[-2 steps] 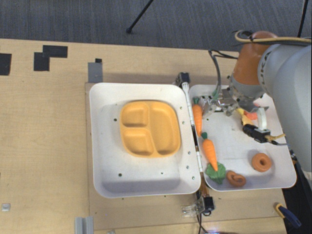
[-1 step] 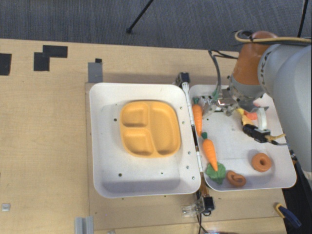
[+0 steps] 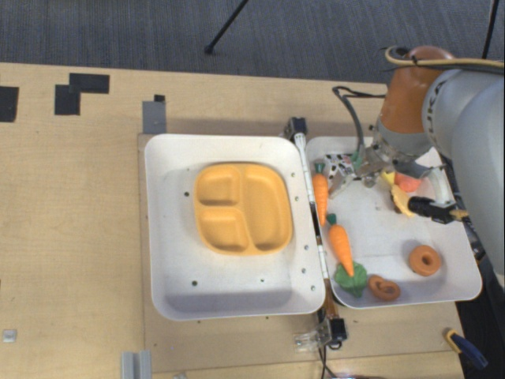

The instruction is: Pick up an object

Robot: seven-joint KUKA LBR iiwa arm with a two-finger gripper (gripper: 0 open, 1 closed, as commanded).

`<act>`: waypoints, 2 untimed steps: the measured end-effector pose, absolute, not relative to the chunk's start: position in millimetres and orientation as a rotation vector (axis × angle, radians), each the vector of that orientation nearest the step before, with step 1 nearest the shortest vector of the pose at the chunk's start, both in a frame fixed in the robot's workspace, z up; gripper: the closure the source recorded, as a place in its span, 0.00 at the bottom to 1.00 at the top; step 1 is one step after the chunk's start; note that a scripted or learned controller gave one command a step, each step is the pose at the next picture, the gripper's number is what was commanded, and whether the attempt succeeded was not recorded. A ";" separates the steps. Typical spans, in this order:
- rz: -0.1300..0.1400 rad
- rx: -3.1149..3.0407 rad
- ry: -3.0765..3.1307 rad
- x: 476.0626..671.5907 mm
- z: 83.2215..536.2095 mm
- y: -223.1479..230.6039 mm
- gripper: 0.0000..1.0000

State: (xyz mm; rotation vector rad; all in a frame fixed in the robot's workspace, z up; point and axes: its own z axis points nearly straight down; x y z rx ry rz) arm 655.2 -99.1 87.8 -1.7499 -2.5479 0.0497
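Arm (image 3: pixel 450 109) reaching down into right bin (image 3: pixel 442 279), end effector (image 3: pixel 359 168) grip state unclear

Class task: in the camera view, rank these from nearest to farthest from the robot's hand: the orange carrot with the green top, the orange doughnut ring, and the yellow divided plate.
Measured from the hand, at the right bin's far edge:
1. Orange carrot with the green top, right bin, near its left wall.
2. Orange doughnut ring, right bin, toward its near right corner.
3. Yellow divided plate, in the left bin.
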 end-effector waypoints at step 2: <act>-0.003 -1.821 -2.564 541.6 93.4 -92.6 0.00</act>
